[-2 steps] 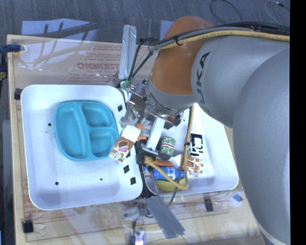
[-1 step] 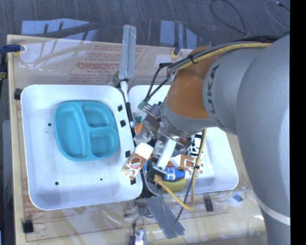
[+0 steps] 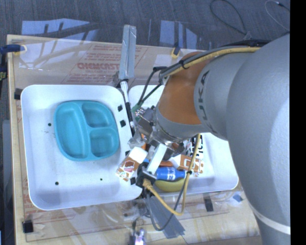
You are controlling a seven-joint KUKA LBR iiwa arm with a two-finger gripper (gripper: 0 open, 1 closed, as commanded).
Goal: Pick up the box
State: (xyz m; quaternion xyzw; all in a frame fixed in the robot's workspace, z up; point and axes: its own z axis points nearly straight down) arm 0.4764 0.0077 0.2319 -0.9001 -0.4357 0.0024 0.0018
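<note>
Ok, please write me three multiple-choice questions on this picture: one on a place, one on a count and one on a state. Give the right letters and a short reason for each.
1. Where does the turquoise tray lie?
A) in the bin on the view's left
B) in the bin on the view's right
C) on the bench outside both bins

2. How many compartments has the tray?
A) two
B) three
C) five

3. How does the tray lie?
A) upside down
B) standing on its edge
C) flat, open side up

Answers:
1 A: white bin floor shows all around it on the left.
2 B: it has one long compartment and two smaller ones.
3 C: its hollows face the camera.
</note>
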